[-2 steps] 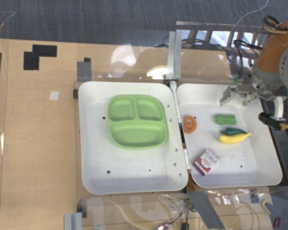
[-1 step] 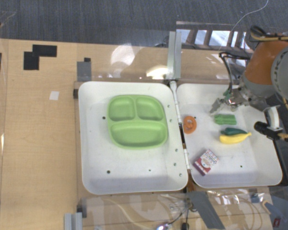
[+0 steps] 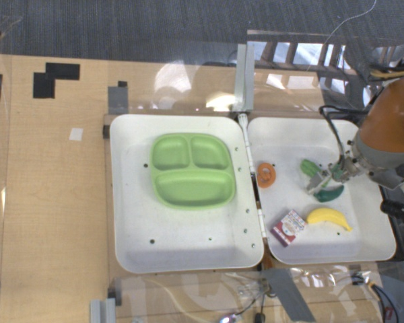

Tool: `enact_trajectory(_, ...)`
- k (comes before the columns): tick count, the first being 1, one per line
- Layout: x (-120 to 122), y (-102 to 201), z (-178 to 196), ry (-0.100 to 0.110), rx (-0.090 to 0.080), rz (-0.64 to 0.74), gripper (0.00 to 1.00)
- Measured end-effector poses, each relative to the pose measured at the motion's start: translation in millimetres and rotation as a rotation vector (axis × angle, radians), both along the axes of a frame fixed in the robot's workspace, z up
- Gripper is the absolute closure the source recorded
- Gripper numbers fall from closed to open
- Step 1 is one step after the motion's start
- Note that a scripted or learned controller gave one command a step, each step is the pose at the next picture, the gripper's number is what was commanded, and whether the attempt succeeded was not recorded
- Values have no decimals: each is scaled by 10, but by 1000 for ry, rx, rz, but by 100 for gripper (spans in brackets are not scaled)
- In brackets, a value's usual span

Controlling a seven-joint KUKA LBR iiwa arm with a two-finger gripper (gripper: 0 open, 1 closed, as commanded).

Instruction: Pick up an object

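The right bin [image 3: 363, 251] holds several small objects. An orange ring-shaped piece [image 3: 266, 173] lies by its left wall. A light green piece [image 3: 311, 167] and a dark green piece [image 3: 331, 194] lie near the middle. In front of them are a yellow banana [image 3: 328, 219] and a small red and white packet [image 3: 289, 227]. My gripper [image 3: 331, 178] reaches in from the right and sits low between the two green pieces, touching or just above them. It partly hides where they meet.
In the left bin [image 3: 131, 241] lies a green divided plate [image 3: 192, 169]. A raised divider [image 3: 252, 187] separates the two bins. The arm's orange band [image 3: 389, 116] hangs over the right bin's far right side. A metal frame stands behind the bins.
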State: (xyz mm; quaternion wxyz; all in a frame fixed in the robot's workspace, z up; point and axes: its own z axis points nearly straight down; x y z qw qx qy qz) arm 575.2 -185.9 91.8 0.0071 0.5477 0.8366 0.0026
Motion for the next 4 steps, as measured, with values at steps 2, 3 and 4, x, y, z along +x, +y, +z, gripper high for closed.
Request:
enact_trajectory(2, 333, -131, 123, -9, -1, 66, 100)
enact_trajectory(3, 574, 712, 1500, 5, 3, -13, 100)
enact_trajectory(4, 571, 709, 1494, 6, 3, -13, 0)
